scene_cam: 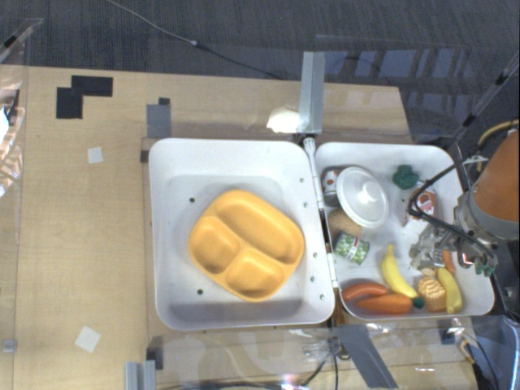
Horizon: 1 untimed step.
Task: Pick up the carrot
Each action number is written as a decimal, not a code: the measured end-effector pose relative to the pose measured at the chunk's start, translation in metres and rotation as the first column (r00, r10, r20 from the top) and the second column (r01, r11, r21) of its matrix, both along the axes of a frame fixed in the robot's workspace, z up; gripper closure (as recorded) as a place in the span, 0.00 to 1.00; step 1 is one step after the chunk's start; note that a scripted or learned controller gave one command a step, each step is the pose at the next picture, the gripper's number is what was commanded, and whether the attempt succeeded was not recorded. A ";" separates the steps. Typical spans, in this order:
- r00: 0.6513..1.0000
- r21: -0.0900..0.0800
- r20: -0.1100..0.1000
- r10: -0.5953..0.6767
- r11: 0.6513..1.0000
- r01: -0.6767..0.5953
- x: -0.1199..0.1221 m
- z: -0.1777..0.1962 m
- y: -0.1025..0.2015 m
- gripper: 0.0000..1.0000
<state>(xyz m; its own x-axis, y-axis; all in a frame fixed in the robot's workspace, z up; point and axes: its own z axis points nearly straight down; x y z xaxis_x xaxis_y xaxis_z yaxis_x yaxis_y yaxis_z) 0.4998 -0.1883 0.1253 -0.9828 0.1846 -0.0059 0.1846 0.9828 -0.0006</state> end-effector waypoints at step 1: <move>0.999 -0.003 0.019 -0.050 0.999 0.050 -0.006 -0.016 0.046 1.00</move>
